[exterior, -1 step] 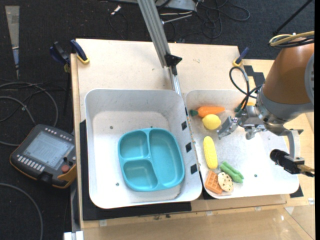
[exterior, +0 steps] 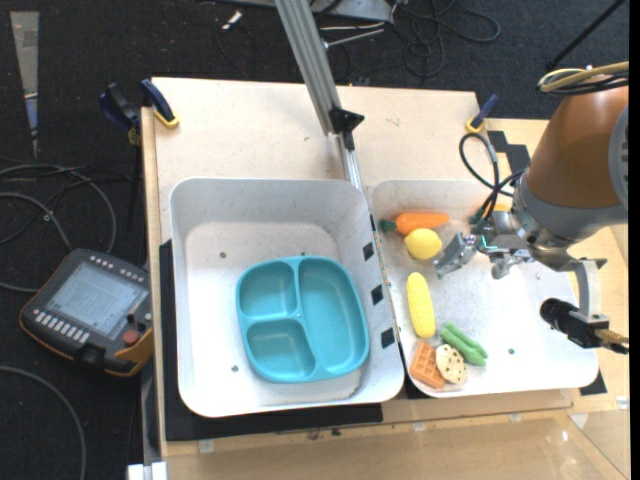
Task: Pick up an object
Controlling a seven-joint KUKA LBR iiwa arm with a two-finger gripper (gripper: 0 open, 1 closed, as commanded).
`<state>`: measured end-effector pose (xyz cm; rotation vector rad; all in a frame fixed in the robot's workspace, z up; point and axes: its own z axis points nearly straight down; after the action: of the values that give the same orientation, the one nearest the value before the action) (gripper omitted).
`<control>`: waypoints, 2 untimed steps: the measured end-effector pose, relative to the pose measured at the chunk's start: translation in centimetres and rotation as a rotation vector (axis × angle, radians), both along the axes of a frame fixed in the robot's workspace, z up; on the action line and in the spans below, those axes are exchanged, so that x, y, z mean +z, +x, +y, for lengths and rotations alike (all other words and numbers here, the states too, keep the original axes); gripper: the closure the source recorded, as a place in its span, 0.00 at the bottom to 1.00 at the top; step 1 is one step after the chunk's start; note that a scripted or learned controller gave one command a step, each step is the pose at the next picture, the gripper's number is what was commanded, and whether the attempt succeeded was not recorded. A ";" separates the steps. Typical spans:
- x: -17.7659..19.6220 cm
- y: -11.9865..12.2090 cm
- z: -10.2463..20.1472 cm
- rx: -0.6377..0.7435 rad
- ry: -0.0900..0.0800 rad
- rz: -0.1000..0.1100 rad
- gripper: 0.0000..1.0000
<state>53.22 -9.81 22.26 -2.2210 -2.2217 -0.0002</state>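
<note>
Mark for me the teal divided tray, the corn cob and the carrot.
teal divided tray (exterior: 300, 320): camera view, on the ridge between compartments.
corn cob (exterior: 421, 305): camera view, middle of its yellow body.
carrot (exterior: 425, 221): camera view, middle of its orange body.

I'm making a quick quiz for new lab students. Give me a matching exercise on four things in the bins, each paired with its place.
1. teal tray
2. carrot
3. waffle
4. corn cob

A. right bin, near edge, beside the cookie
B. left bin
C. right bin, far side, just behind the lemon
D. right bin, between the lemon and the waffle

Pairs: 1-B, 2-C, 3-A, 4-D
</note>
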 end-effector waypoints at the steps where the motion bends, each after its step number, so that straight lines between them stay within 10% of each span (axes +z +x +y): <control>1: -6.4 -0.2 -0.2 -0.001 0.000 0.007 0.00; 2: -12.1 0.5 0.4 0.000 0.001 0.007 0.00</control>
<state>53.70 -9.41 10.19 -2.2171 -2.2175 0.0060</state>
